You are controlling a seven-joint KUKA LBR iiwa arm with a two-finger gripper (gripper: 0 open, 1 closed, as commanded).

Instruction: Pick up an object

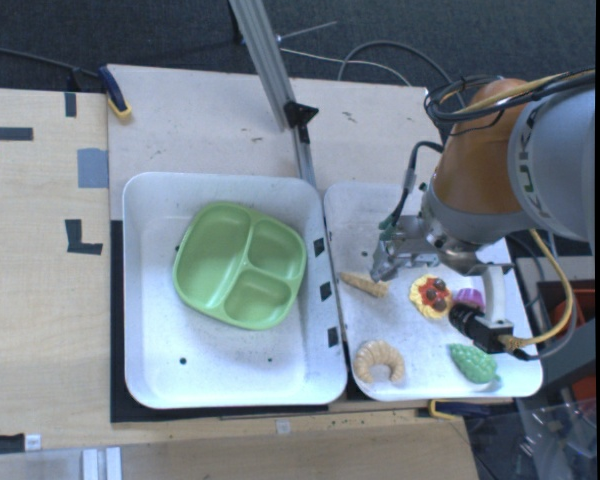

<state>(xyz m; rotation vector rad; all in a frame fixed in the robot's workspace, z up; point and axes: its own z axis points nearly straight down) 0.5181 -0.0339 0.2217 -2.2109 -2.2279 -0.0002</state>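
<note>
My gripper (384, 265) hangs low over the right bin (352, 204), near its left side. Its tips are just above a small tan stick-shaped piece (364, 285) lying on the bin floor. Nothing is seen between the fingers. A tan croissant (381, 361) lies at the bin's front left. A yellow tart with red berries (431, 296) sits to the right of the gripper, with a small purple item (469, 297) beside it. A green ridged piece (473, 362) rests at the front right.
The left bin (145, 298) holds a green divided plate (241, 264), tilted slightly. A grey metal pole (270, 58) slants down to the ridge between the bins. The arm's orange and grey body (505, 168) covers the right bin's back right.
</note>
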